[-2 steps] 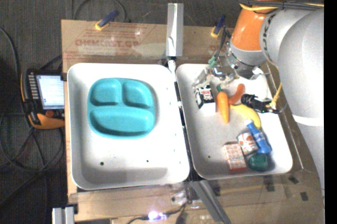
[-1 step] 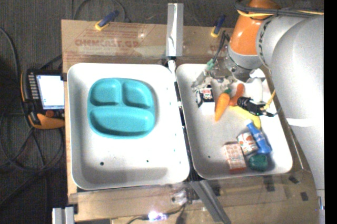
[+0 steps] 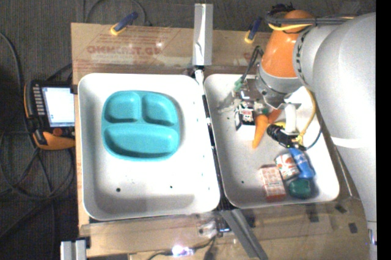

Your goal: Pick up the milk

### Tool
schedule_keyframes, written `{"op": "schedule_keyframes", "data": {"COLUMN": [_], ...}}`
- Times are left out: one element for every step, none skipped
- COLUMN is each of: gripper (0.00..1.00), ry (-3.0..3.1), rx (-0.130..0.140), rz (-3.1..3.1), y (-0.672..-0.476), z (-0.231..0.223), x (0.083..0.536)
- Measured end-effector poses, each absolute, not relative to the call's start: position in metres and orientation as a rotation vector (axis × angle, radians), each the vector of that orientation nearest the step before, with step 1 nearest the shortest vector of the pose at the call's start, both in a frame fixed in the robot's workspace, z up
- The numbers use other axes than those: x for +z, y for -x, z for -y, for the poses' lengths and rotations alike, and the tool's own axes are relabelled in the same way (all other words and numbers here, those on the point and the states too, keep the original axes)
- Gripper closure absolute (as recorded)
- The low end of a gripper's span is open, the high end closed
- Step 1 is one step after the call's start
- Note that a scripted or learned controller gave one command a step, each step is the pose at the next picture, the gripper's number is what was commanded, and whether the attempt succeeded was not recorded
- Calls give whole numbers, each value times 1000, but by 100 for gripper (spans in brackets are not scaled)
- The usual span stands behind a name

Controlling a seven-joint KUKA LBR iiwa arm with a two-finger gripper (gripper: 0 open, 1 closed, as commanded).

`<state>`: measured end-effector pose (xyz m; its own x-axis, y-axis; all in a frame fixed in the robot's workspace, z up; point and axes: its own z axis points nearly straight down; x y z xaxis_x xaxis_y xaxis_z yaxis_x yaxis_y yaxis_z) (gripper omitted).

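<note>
a grey arm with an orange band reaches in from the right, its gripper (image 3: 246, 107) low over the far part of the right bin (image 3: 227, 149), perhaps placed there for a descent. whether the claw is spread or pressed together, i cannot tell. an orange carrot (image 3: 261, 128), tapered and smooth, lies just beside it. the milk (image 3: 287, 165), seemingly a small boxy carton, sits in the near right corner among a reddish box (image 3: 272, 182), a blue item (image 3: 303, 165) and a green one (image 3: 299, 188), well apart from the gripper. the left bin (image 3: 88, 149) holds a glossy teal divided plate (image 3: 143, 124).
</note>
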<state>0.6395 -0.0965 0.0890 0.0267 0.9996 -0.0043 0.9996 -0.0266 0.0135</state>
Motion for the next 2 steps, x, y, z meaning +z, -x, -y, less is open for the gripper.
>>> {"op": "schedule_keyframes", "data": {"gripper": [100, 100], "ry": [-2247, -2455], "rx": [6, -11], "rz": [-2184, -1963], "y": [-639, -668], "z": [97, 30], "x": [96, 180]}}
